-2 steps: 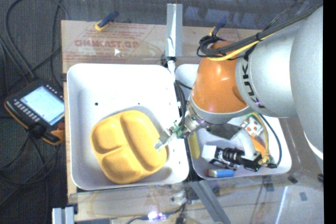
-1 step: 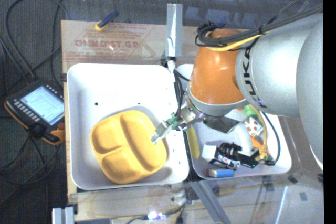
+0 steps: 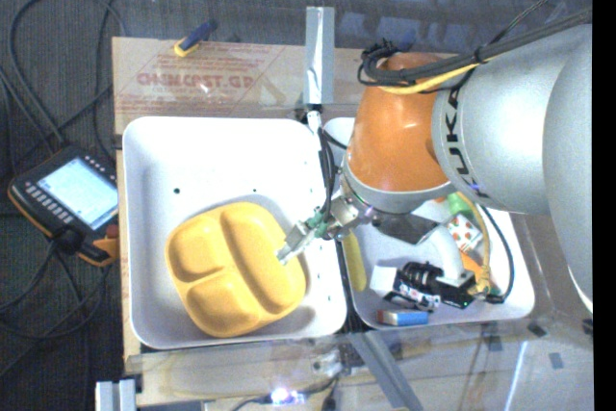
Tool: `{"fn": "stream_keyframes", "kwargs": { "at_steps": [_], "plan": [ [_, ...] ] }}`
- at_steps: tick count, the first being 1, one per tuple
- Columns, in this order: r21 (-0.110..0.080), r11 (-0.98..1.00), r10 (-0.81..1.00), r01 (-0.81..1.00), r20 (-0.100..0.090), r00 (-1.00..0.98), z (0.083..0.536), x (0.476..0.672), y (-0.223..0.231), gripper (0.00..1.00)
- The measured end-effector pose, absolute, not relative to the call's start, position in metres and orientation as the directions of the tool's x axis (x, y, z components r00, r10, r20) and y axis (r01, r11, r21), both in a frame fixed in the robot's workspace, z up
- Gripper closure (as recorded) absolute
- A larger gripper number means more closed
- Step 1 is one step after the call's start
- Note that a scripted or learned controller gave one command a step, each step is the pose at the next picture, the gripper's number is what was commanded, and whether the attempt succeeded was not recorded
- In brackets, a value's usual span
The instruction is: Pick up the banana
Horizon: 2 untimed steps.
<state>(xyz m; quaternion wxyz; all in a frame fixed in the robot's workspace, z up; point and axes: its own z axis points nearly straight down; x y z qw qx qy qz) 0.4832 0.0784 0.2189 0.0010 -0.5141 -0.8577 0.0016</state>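
The banana point(image 3: 354, 265) shows as a narrow yellow strip standing along the left wall of the right bin point(image 3: 520, 303), partly hidden under the arm. My gripper point(image 3: 291, 247) reaches left across the divider between the bins. Its tip hangs over the right edge of a yellow divided plate point(image 3: 231, 269) in the left bin point(image 3: 192, 144). The gripper is left of the banana and a little above it in the view, with nothing seen in it. The orange and grey wrist covers most of the right bin.
In the right bin a small blue and grey object point(image 3: 404, 316) lies near the front wall. An orange and white item point(image 3: 466, 231) and something green point(image 3: 456, 204) peek out beside the arm. A handheld pendant point(image 3: 67, 197) lies on the floor at left.
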Motion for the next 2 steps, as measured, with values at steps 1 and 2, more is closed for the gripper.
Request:
{"fn": "stream_keyframes", "kwargs": {
  "at_steps": [1, 2],
  "plan": [
    [-0.004, 0.641, 0.767, 0.767, 0.002, -0.641, 0.183, 0.483, 0.058, 0.0],
    [0.009, 0.819, 0.574, 0.574, -0.021, -0.818, 0.105, 0.492, 0.099, 0.0]
  ]
}}
